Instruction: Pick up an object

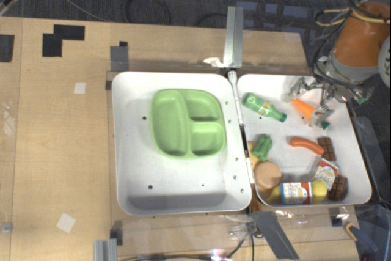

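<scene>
A: Orange carrot-like piece lies in the right bin, upper corner, with the gripper low just beside it.

B: You've got hold of it?

A: Cannot tell; the claw's state is too small and blurred. Judged: approach made, grasp and lift remain for you.
</scene>
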Controlling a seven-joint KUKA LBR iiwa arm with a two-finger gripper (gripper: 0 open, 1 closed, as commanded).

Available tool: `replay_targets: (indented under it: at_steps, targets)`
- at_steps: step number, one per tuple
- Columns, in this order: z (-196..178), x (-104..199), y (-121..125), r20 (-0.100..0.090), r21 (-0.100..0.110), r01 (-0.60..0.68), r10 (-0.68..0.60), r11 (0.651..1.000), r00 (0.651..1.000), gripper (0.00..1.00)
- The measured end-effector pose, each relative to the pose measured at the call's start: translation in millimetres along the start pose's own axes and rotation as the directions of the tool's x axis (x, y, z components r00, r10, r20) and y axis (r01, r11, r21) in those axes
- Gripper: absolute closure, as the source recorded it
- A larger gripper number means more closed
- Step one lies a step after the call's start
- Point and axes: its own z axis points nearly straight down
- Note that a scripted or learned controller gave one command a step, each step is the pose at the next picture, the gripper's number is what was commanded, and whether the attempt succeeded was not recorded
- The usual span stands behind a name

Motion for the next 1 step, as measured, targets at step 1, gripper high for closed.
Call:
replay_targets:
  at_steps: [1]
  targets:
    - [2.4,14.9,21.4,-0.003,-0.006,-0.009,0.009,1.0,1.0,0.0]
